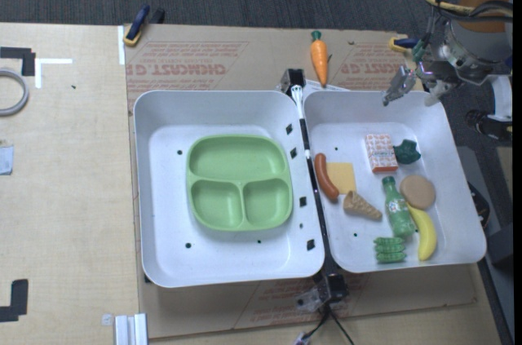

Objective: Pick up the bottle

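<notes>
Gripper (405,88): jaw state unclear, cannot tell. Bottle (397,207): lying well below jaws, wedged between cone (361,206), banana (424,234), cookie (418,191). Risk: crowding neighbours deflect grasp, wrong item lifted.

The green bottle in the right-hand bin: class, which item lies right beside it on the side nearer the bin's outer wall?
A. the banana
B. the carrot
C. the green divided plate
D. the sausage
A: the green bottle lies in the right bin with the banana right alongside it, towards the bin's outer wall.
</notes>
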Controlling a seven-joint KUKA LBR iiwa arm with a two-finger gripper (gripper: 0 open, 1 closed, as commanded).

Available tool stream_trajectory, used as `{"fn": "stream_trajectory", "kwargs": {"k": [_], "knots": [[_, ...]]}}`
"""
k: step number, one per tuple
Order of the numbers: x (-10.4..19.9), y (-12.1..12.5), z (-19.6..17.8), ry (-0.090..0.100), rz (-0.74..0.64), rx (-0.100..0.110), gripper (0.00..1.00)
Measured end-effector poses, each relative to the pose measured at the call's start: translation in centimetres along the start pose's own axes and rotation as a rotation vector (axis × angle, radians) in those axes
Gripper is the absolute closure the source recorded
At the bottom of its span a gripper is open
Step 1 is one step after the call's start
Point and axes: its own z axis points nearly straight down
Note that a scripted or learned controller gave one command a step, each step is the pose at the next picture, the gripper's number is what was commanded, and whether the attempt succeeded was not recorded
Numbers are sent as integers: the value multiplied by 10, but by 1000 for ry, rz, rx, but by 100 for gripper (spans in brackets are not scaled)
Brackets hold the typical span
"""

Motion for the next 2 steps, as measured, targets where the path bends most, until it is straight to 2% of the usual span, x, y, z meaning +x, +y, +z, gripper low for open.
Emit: {"fn": "stream_trajectory", "kwargs": {"k": [1,2], "knots": [[0,0,-10,-2,-3,-1,100],[-53,-48,-18,0,143,1,100]]}}
